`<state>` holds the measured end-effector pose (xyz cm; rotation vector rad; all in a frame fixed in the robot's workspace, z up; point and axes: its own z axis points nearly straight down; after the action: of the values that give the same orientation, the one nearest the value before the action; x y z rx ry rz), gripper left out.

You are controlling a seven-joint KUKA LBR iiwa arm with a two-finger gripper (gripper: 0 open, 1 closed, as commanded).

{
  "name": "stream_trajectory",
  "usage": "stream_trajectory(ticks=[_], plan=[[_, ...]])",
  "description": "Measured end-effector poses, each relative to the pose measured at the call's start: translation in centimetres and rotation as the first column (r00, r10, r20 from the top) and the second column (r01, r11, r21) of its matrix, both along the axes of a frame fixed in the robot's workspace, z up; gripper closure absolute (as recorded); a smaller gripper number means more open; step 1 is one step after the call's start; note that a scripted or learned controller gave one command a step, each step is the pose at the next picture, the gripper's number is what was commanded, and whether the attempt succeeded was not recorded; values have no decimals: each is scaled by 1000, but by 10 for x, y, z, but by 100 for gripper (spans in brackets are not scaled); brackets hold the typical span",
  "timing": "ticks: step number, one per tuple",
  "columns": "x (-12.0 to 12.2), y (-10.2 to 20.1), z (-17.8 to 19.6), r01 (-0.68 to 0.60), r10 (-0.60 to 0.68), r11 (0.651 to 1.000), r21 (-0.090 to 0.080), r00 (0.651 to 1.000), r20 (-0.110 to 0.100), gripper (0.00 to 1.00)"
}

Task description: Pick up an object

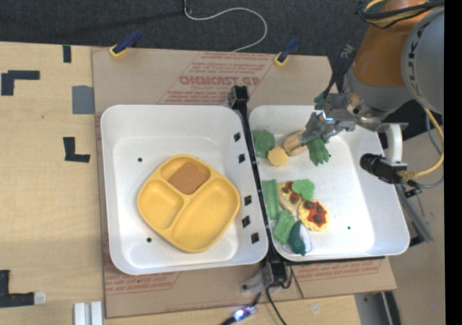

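My gripper (316, 131) hangs low over the back of the right bin (375, 204). Directly under it lie a leafy green toy (318, 151) and a tan stub (294, 144); whether either is gripped is hidden by the wrist. Just left are a yellow ball (279, 157) and a green lettuce piece (261, 140). Nearer the front lie a pizza slice (312, 214), a green strip (270, 197) and a dark green pepper (291, 234).
The left bin (126, 136) bears a yellow divided plate (189, 204) with a brown patty (189, 178) in one compartment. A black divider (245, 165) runs between the bins. A black fitting on a cable (379, 165) juts over the right bin's right side.
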<state>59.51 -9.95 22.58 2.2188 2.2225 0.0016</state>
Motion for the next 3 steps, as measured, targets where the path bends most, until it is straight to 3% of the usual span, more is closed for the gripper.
stream_trajectory(ticks=[1,3], plan=[[41,40,9,-5,5,1000,1,1000,0,100],[46,43,7,1,-1,1000,-1,1000,-3,100]])
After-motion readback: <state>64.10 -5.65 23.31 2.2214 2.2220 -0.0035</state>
